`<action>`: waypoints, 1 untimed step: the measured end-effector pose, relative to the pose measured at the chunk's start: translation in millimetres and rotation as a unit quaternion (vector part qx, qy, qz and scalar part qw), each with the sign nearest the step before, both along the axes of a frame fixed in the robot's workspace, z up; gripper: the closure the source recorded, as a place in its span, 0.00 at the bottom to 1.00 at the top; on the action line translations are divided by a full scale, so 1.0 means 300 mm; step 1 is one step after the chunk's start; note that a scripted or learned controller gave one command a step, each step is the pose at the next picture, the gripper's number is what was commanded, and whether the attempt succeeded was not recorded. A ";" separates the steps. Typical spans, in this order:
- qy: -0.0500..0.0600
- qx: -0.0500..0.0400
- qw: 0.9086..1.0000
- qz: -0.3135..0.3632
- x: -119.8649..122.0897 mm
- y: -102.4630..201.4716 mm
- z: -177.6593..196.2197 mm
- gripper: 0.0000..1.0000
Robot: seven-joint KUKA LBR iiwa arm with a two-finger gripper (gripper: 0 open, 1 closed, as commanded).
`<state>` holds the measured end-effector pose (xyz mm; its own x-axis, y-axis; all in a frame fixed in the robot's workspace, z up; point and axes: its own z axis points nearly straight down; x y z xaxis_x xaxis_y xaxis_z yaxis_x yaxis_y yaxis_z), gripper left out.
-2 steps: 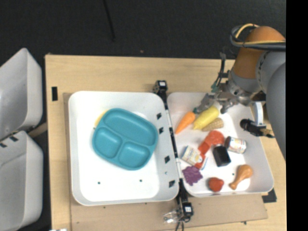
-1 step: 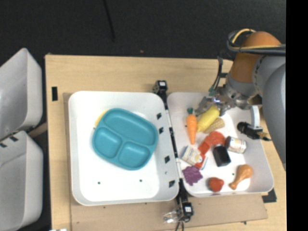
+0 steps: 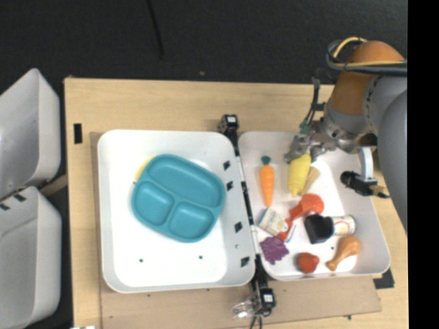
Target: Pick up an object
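My gripper point(image 3: 305, 151) hangs low over the far part of the right bin point(image 3: 374, 214), directly above the top end of a yellow corn-like piece point(image 3: 299, 175). The two look to be touching, but the grip itself is hidden. An orange carrot point(image 3: 267, 184) lies just left of the yellow piece, and a beige cone point(image 3: 313, 177) lies against its right side. Nearer the front are a red piece point(image 3: 311, 203), a black block point(image 3: 316, 228) with a white cylinder point(image 3: 341, 224), a drumstick point(image 3: 343, 251), a red tomato point(image 3: 307, 262), purple grapes point(image 3: 274, 249) and a small white packet point(image 3: 271, 221).
The left bin point(image 3: 116, 252) holds a teal divided plate point(image 3: 180, 197) with a bit of yellow point(image 3: 143, 167) showing under its far left edge. A ridge with black clips point(image 3: 241, 204) divides the bins. The grey arm with its orange band point(image 3: 353, 94) comes in from the right.
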<state>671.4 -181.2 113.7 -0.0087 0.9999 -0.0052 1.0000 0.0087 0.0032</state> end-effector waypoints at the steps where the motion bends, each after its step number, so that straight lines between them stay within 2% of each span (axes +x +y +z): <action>1: -0.002 0.001 1.000 -0.003 0.002 -0.018 0.215 1.00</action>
<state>671.9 -186.5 178.2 -0.0019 1.0000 -0.0026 1.0000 0.0019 0.0075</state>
